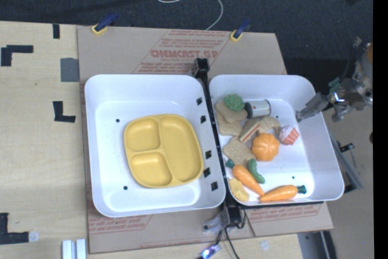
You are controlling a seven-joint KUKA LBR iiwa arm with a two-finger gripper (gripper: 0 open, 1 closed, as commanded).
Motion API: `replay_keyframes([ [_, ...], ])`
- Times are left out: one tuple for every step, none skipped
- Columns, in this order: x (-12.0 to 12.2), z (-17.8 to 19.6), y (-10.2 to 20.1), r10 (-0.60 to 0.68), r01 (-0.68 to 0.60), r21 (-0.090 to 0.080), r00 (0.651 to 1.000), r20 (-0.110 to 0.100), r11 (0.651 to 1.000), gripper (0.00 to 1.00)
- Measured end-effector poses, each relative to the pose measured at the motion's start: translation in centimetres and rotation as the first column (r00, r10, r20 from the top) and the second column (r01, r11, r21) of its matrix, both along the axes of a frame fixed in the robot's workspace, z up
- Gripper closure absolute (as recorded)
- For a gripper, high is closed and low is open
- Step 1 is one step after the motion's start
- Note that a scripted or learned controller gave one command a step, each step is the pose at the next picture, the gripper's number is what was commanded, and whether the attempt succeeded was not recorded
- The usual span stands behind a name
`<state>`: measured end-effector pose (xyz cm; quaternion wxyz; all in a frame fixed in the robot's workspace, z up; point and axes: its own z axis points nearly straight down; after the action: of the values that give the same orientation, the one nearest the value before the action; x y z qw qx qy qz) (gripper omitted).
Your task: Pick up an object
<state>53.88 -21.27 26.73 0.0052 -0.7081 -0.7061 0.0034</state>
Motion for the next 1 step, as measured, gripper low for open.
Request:
replay_keyframes([
  [0.22,0.61,0.05,0.004,-0.004,-0.003,1.000,0.011,1.000,0.00],
])
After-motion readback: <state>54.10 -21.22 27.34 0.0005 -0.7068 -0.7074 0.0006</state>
